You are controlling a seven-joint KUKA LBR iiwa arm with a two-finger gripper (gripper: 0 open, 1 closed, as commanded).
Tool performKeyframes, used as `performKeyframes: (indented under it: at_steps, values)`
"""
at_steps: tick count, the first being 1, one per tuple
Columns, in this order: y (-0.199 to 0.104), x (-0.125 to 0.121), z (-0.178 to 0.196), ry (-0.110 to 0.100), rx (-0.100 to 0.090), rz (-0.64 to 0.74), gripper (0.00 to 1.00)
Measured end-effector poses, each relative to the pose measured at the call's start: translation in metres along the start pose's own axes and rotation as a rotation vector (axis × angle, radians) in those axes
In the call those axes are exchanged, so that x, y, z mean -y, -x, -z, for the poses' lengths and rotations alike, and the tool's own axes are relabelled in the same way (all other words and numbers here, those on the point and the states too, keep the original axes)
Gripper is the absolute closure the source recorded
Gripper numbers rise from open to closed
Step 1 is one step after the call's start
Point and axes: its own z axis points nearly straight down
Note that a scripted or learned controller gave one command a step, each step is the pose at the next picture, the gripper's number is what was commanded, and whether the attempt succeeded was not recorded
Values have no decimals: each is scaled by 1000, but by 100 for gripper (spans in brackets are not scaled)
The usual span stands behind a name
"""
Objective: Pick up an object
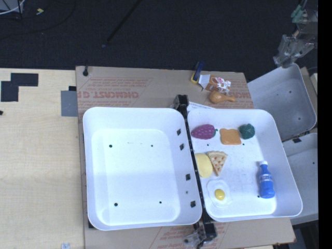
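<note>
Gripper hung at the upper right, well apart from both bins; you could not tell its state at that size and blur. Candidate objects lay loose in the right bin: purple grapes, toast, green item, pizza slice, fried egg, blue bottle. Spacing probably favoured single-item grasps. Items behind the bin remained indistinct.

White bins, purple grapes, orange toast, dark green vegetable, blue bottle, yellow-yolked egg.
</note>
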Motion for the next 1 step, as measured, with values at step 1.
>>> performKeyframes:
  at_steps: [1]
  values:
    - [-24,32,68,-8,-2,-2,100]
